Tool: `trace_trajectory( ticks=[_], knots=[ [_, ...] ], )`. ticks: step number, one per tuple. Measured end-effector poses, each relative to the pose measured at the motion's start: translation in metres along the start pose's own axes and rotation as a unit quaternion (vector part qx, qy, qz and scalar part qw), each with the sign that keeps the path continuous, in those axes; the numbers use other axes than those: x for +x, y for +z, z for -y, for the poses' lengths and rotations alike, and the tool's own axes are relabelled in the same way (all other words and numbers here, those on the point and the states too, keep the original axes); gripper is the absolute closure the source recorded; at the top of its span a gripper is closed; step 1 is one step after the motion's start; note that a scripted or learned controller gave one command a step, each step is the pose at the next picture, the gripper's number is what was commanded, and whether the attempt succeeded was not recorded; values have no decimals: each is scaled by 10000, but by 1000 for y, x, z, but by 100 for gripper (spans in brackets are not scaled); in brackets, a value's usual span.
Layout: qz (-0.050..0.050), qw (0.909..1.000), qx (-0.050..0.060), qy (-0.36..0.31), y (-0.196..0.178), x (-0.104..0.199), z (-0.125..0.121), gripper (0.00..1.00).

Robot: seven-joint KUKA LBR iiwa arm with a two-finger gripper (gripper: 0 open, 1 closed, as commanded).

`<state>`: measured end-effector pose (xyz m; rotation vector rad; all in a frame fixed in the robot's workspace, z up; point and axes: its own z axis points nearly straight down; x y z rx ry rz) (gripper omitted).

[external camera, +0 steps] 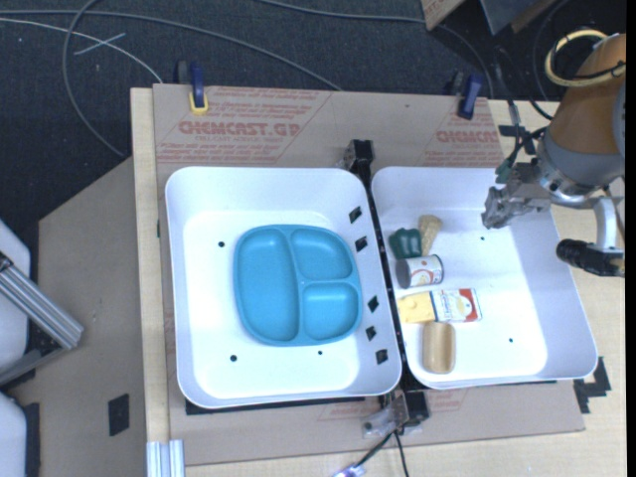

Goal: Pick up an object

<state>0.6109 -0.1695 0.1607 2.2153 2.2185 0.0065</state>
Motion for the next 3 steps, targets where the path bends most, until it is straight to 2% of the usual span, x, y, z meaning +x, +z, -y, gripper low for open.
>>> trace_trajectory(
  ticks=[1, 2, 3],
  knots=[
    [2, 10000, -9, -2, -65, 4, -3, 100],
    [-3, 10000, 13, -1, -89, 4, -4, 100],
    [-21, 10000, 46, -13, -90, 44, 13, 100]
  ],
)
